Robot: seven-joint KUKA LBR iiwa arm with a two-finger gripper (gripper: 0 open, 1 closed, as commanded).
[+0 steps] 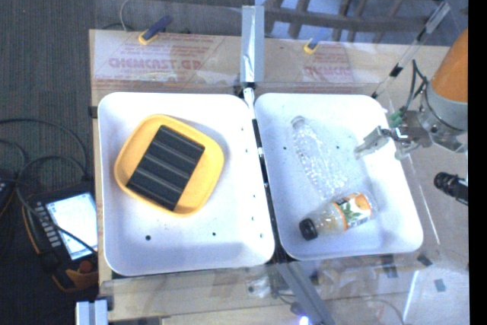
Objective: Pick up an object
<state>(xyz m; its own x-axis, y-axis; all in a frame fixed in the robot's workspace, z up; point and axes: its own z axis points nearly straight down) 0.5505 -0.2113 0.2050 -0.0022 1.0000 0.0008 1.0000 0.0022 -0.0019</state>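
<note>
- On the floor at the far left, a small device with a lit screen (67, 218) lies among dark cables, off the bench's left edge.
- The bench (190, 61) carries two shallow white bins side by side; along its far strip a blue and yellow clip (153, 29) sits on the left and a smaller yellow clip (310, 46) on the right.
- The left bin (122, 255) holds one thing: a yellow dish (211, 164) with rounded corners, turned at a slant, with a black ridged block (166, 167) lying in its middle.
- A grey upright post (252, 46) stands at the far side, in line with the seam between the two bins.
- The right bin (380, 240) holds two bottles.
- A clear plastic bottle (316, 160) lies flat in the middle of the right bin, its cap end pointing to the far side and its body running toward the near right.
- A small juice bottle (340, 215) with an orange label and a black cap lies on its side near the bin's near edge, cap to the left; it is just beside the clear bottle's near end.
- The hand (378, 139) sits over the right bin's far right part, well apart from both bottles, and nothing is between its fingers; whether they are apart or together I cannot tell.
- The arm's grey wrist and orange band (460, 68) reach in from the right edge.
</note>
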